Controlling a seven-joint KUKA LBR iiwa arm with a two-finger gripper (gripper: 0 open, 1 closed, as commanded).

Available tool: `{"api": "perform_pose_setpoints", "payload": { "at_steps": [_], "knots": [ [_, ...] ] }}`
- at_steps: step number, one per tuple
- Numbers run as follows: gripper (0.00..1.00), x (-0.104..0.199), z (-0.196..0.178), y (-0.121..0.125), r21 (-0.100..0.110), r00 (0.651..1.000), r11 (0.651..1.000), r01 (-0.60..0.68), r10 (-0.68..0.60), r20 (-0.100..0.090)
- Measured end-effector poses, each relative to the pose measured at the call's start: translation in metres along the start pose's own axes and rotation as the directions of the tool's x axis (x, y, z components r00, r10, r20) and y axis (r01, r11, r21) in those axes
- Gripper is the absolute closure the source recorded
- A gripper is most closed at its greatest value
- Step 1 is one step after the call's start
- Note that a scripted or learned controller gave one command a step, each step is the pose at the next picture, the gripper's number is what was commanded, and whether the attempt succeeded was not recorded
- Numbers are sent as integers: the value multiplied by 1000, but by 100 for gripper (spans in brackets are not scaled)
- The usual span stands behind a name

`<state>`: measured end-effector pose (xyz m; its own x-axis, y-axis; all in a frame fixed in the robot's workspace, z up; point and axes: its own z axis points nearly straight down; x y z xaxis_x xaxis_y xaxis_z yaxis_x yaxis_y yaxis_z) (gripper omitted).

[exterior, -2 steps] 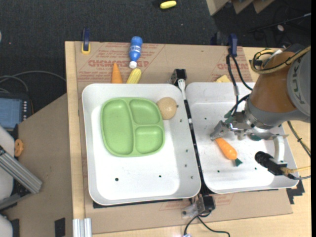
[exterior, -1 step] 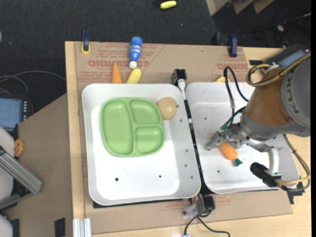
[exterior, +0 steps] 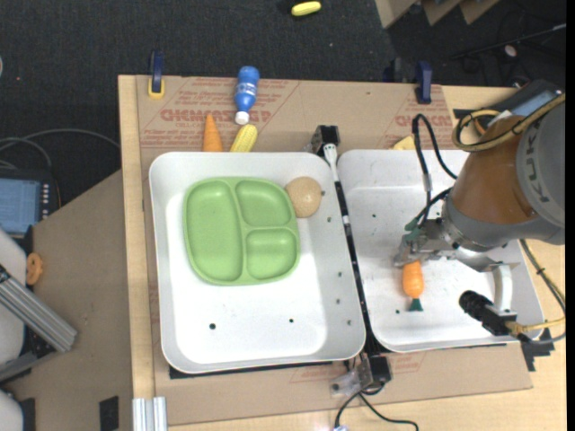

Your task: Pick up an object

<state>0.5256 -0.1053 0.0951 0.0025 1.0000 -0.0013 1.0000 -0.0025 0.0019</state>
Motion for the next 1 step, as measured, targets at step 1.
{"api": "perform_pose_setpoints", "payload": {
  "at_steps": [1],
  "knots": [
    [100, 81, -97, 91, -16, 1000, 1000, 14, -14, -3]
  ]
}}
